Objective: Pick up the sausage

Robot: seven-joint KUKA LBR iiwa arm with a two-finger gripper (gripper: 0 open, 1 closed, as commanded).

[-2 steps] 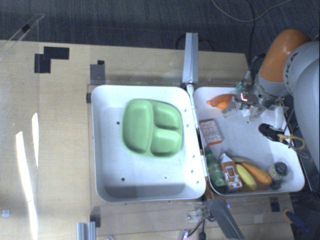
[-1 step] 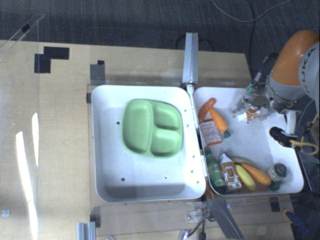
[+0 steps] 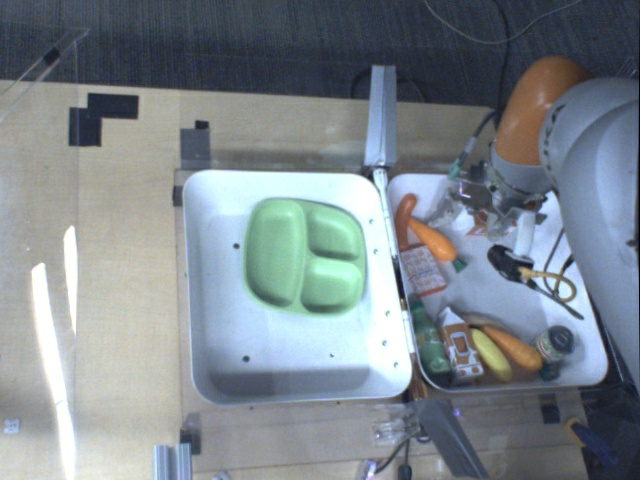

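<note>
Left to right: the green tray point(image 3: 304, 255) sits in the left bin point(image 3: 215, 358), well clear of trouble. Across the divider, the sausage point(image 3: 403, 219) lies against the right bin's point(image 3: 590, 368) left wall, touching a carrot point(image 3: 433, 239) and just above a packet point(image 3: 421, 270). That's my risk: I could pinch the carrot instead, or jam against the wall. My pincer point(image 3: 487, 205) hovers near the top edge; whether it's apart or together, I can't tell.

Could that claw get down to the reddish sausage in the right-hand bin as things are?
Probably yes. The sausage lies uncovered along the bin's left wall, and the claw hovers nearby. An orange carrot touching it might crowd the grab.
</note>
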